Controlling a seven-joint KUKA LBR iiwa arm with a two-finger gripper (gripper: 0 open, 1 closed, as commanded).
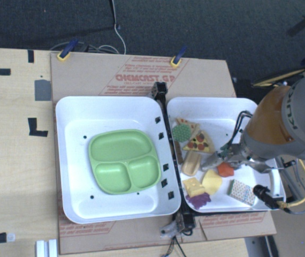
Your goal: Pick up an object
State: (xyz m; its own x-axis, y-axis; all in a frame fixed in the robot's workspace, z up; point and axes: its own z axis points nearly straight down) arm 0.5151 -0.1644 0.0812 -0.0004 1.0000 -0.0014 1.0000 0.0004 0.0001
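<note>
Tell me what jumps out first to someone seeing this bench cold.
The pale green divided plate sits in the left bin, bright against the white. In the right bin toy food is crowded together: a pizza slice, a yellow block, a purple piece. The grey and orange arm leans over that bin from the right, its hand low above a small red piece.

Looks like a robotics lab: white bins (67, 143) clamped onto cardboard (142, 76) on a wooden bench (13, 159), black tape marks (35, 127), loose cables (112, 15), plastic toy food (198, 141).
</note>
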